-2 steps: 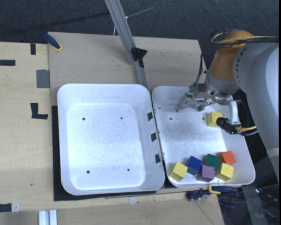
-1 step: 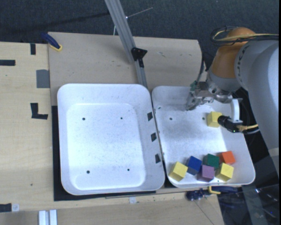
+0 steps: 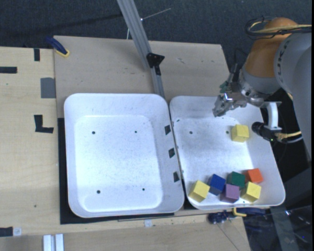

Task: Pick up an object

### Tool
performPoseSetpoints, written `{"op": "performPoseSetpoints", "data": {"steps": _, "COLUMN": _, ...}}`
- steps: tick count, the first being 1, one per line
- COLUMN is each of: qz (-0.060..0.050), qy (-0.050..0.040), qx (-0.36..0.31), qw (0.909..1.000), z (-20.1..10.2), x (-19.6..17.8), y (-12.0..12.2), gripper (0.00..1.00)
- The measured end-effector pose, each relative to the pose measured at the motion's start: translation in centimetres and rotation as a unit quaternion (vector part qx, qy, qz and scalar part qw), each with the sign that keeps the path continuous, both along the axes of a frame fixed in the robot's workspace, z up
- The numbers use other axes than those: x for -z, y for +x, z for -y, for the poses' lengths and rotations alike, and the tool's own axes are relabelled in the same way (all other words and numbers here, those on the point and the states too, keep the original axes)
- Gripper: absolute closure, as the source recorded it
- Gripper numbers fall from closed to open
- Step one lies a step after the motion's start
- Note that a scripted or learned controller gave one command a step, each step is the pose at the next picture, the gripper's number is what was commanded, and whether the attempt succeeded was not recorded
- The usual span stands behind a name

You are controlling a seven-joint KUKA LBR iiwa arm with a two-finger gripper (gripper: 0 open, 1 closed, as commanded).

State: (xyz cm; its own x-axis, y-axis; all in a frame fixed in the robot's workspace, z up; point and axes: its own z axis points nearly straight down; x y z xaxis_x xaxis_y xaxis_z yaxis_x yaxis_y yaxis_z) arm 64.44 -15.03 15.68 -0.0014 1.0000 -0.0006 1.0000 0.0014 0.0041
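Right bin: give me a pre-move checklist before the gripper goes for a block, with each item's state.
1. Gripper is over the right bin, at its far edge: ok.
2. Nothing held between its fingers: cannot tell, too small to see.
3. Lone yellow block sits apart from the others, nearest the gripper: ok.
4. Gripper lined up directly over that block: not ok, it sits off to the side.
5. Near-edge cluster, including the blue block and green block, is packed tight: not ok for a clean grasp.
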Motion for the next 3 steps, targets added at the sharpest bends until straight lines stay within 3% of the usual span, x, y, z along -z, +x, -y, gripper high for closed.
{"op": "performPoseSetpoints", "data": {"steps": 1, "qz": 0.000, "qy": -0.0003, "qx": 0.000, "qw": 1.0000, "z": 0.0, "x": -5.2, "y": 0.1, "gripper": 1.00}}
{"op": "performPoseSetpoints", "data": {"steps": 3, "qz": -0.002, "qy": 0.0013, "qx": -0.003, "qw": 1.0000, "z": -10.5, "x": -7.6, "y": 0.1, "gripper": 1.00}}
